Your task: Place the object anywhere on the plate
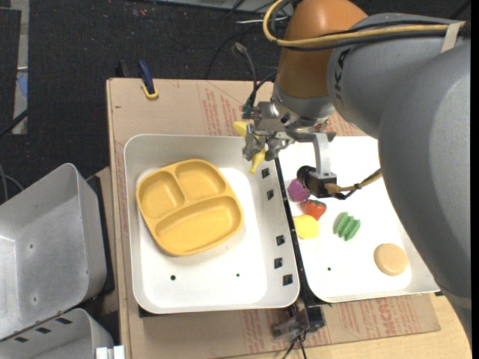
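The gripper [256,151] hangs over the far right corner of the left bin [133,163], close to the seam where the two bins meet. Its fingers [249,145] are clenched on a small yellow object [258,161], of which one bit pokes out below the metal and another at the upper left (its exact shape is hard to make out). The object is in the air, right of the plate [191,206] and beyond it, and it does not touch the plate.

The plate is yellow, has three compartments, and lies flat in the left part of the left bin, turned a little askew.

The right bin [352,279] holds a loose group of small things. A purple piece [298,192] lies near the bin's left wall, a red piece [315,209] is just beside it, and a yellow lump [306,227] touches the red one from the near side. A green ridged piece [346,225] sits a little apart to their right, and a round tan disc [391,259] lies nearer the front right corner.

Both bins rest on a pale brown counter [187,99], and a blue and yellow clamp [148,81] grips its far edge.
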You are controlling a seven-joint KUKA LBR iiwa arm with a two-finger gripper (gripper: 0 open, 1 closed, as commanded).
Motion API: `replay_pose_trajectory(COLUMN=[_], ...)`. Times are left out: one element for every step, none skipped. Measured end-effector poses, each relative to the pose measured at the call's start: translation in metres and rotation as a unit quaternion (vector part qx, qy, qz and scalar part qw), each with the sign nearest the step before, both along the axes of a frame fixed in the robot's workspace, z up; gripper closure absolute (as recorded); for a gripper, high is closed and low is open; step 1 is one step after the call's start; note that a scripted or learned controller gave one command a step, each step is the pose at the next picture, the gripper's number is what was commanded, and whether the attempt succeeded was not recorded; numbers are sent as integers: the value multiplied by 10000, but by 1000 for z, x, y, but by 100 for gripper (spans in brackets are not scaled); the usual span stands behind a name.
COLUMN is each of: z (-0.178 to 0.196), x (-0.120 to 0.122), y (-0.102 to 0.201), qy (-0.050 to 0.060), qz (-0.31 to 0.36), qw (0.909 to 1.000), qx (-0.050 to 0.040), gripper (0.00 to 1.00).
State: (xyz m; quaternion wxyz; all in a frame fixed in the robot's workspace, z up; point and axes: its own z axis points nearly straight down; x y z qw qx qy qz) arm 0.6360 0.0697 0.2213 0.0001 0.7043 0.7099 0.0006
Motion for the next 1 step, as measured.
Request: replay_pose_trajectory(z=[-5], x=[10], y=[57], qy=[-3], qz=[3], qw=[10000], qx=[5], gripper=[100])
